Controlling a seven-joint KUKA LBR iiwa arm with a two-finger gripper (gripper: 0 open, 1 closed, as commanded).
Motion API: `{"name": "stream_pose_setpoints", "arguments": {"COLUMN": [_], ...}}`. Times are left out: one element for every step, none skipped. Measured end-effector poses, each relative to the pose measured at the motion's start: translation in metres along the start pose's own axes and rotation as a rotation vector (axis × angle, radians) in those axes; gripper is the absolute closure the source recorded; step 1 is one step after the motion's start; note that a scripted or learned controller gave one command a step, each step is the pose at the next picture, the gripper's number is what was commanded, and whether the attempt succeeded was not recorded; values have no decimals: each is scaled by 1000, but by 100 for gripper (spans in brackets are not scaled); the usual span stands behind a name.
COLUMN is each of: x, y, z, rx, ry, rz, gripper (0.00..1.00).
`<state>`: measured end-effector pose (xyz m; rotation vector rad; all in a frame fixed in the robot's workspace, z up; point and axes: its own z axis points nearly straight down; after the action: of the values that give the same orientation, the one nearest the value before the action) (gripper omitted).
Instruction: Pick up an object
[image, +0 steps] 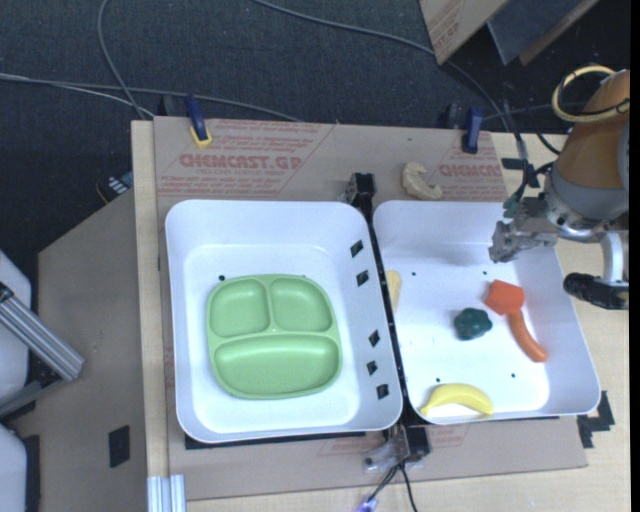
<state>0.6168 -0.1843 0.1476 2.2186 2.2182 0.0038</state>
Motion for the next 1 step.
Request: {"name": "stream_pose_setpoints", "arguments": {"x": [0], "y": [2], "z": [-55], "rx": [-3], "ry": [-1], "rz": [-1], "gripper": [100]}}
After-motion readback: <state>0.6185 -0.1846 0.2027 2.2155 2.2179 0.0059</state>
